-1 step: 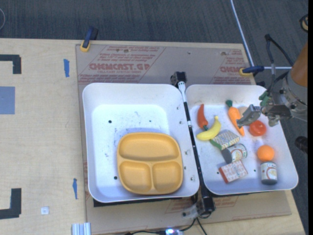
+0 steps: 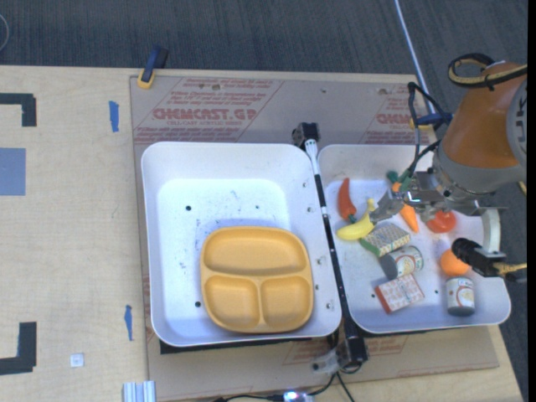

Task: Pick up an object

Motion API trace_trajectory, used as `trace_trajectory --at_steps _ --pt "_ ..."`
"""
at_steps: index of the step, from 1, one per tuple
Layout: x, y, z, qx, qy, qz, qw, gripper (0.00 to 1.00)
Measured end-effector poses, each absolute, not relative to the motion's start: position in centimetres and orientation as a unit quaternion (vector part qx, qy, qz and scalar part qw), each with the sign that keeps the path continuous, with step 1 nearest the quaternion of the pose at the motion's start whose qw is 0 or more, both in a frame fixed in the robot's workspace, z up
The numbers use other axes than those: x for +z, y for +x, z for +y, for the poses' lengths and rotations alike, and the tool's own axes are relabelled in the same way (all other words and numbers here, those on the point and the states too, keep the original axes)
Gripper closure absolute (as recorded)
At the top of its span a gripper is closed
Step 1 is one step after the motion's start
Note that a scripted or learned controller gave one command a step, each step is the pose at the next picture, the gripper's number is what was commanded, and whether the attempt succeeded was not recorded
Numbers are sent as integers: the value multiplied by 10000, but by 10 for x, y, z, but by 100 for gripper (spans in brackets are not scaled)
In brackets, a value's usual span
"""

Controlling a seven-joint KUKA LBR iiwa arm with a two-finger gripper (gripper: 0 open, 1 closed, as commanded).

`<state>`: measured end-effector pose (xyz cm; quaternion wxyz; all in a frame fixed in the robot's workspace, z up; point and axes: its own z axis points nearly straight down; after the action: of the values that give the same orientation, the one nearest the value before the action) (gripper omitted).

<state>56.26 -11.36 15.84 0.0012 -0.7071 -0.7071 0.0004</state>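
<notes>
The right bin (image 2: 360,162) holds several small items. A red chili pepper (image 2: 344,198) lies near its left wall, with a yellow banana (image 2: 354,229) just below it. An orange carrot (image 2: 409,217), a red round piece (image 2: 441,221), a striped packet (image 2: 385,239), a small can (image 2: 404,263), a red-and-white box (image 2: 399,292), an orange fruit (image 2: 453,264) and a little bottle (image 2: 460,296) lie around the middle and right. My gripper (image 2: 395,200) hangs low over the bin's centre, just above the carrot and right of the banana. Nothing is seen held in it.
The left bin (image 2: 167,174) carries a yellow three-compartment plate (image 2: 256,276). A black divider clamp (image 2: 306,132) sits between the bins at the back. The grey arm with its orange band (image 2: 480,132) covers the right bin's far right corner. Cables (image 2: 419,107) trail there.
</notes>
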Motion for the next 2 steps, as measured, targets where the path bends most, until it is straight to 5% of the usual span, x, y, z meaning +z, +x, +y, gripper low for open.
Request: trace_trajectory --at_steps 1,2 --pt "100 569 -95 -34 -7072 -7070 -28 0" --pt "110 570 -95 -39 -7074 -7068 -35 100"
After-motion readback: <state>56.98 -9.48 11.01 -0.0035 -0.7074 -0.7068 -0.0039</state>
